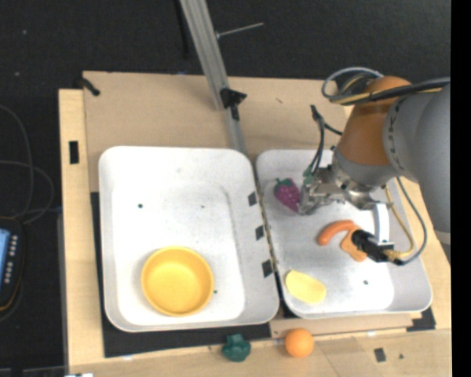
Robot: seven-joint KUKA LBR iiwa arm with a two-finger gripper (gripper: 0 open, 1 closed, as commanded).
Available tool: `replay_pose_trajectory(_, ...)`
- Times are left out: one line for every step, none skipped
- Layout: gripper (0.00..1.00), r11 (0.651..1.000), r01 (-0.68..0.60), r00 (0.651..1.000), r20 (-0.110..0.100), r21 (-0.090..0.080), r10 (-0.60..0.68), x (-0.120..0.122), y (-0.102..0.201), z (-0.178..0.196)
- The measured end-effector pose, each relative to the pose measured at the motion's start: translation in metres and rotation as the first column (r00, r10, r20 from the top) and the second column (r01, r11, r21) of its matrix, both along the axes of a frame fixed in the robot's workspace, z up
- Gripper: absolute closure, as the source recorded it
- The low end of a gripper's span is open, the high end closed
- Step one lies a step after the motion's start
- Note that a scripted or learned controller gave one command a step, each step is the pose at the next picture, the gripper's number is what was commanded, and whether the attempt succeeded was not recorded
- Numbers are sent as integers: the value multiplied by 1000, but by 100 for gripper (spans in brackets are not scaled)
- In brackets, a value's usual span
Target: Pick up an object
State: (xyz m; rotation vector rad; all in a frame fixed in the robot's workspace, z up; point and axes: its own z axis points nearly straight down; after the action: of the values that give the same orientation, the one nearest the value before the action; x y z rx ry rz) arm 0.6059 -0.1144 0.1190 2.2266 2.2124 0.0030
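Just beside the jaws (310, 197), purple fruit-shaped toy (286, 194), green-stemmed.

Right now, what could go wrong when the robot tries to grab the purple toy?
The gripper is right beside the purple toy, which sits close to the right bin's left wall, so it might push the toy against the wall instead of grabbing it. The toy looks small and rounded, so it could slip out. The arm also hangs close over the orange toy and might bump it.
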Motion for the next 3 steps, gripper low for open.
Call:
replay_pose_trajectory(100,1000,-4,1000,2,-1,4,-6,-6,48)
replay_pose_trajectory(100,1000,-9,1000,5,-1,9,-3,2,106)
replay_pose_trajectory(100,1000,-10,1000,5,-1,10,-2,1,160)
